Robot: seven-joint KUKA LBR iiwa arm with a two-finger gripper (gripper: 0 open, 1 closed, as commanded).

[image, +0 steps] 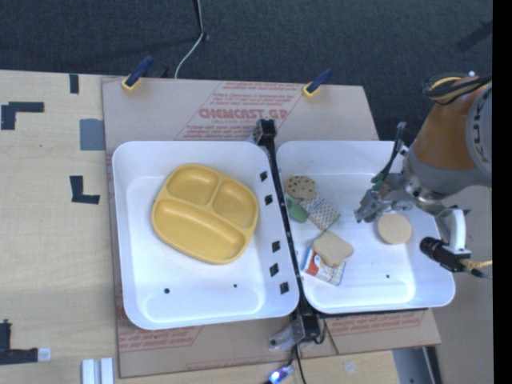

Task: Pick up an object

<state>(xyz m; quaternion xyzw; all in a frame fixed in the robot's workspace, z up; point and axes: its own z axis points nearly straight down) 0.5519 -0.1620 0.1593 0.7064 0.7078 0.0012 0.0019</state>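
The right bin (pixel 352 160) holds several small items: a speckled round cookie (pixel 301 187), a green piece (pixel 297 209), a patterned wafer (pixel 323 213), a tan bread-like piece (pixel 333 248) lying on a red and white packet (pixel 323 270), and a pale round disc (pixel 394 230). My gripper (pixel 374 206) hangs low over the right bin, just left of the disc and right of the wafer. Nothing shows between its fingers. The arm's orange band (pixel 448 138) rises behind it at the right.
The left bin (pixel 132 214) holds a yellow divided plate (pixel 206 212). A black divider with clips (pixel 276 214) runs between the bins. Both bins rest on a cardboard sheet (pixel 232 110) held by yellow and blue clamps. A cable (pixel 196 22) runs off the back.
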